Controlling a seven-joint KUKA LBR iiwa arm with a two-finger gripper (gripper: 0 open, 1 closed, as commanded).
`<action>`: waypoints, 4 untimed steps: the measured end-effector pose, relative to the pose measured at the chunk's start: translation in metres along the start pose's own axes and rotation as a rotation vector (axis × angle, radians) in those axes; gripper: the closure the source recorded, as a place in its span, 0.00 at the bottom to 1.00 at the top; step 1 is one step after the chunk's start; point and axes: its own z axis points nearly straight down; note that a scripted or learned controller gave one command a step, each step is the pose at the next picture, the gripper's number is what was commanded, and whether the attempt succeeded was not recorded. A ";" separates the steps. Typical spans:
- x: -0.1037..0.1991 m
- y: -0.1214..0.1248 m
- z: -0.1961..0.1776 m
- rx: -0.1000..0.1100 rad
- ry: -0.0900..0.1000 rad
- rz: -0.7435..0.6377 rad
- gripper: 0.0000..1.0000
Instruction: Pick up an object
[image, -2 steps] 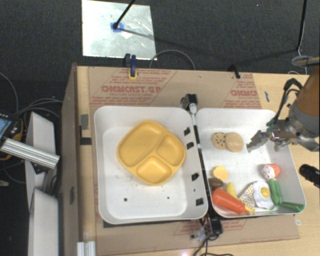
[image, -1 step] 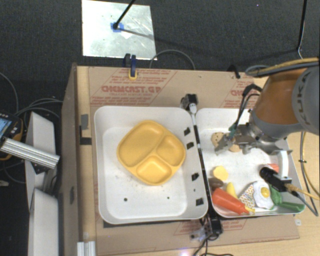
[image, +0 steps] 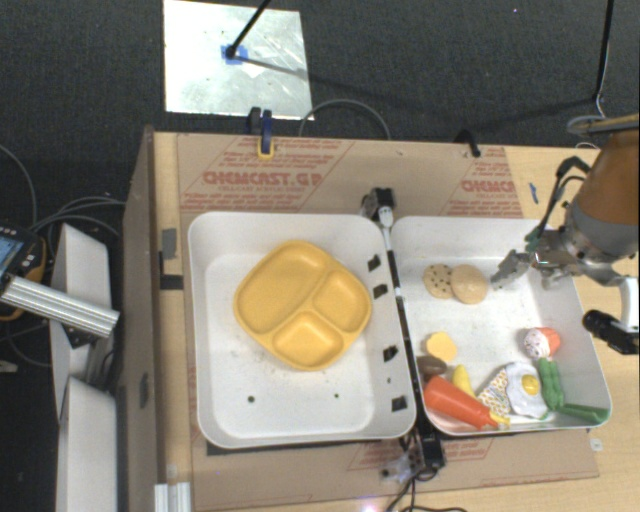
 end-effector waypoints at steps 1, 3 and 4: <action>0.091 -0.031 0.022 0.008 0.011 -0.016 0.00; 0.097 0.066 0.074 -0.001 0.006 -0.012 0.00; 0.096 0.070 0.057 -0.015 0.005 -0.014 1.00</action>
